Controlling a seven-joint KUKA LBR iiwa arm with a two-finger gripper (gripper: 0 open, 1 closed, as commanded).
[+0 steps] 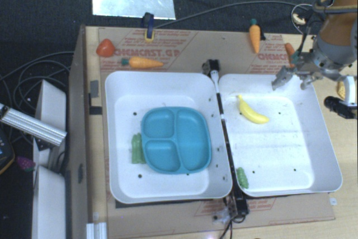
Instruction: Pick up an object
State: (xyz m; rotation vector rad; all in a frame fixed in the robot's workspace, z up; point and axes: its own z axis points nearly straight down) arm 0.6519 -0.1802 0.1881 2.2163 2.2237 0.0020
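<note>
Banana (252, 111) in rt white bin (313, 137), cardboard-topped bench (184, 50).

Two bins side by side on a board (184, 47). Left bin (120, 120): a divided plate (176, 140) at its middle, a pickle (136, 149) touching the plate's left edge. Right bin (313, 137): a banana (251, 111) in the rear left part, a second pickle (241, 177) at the front left corner. Behind the bins, on the board: a tomato (105, 47) far left, a carrot (145, 62) just right of it, another carrot (255, 36) behind the right bin. Gripper (295, 76) over the right bin's rear right edge.
</note>
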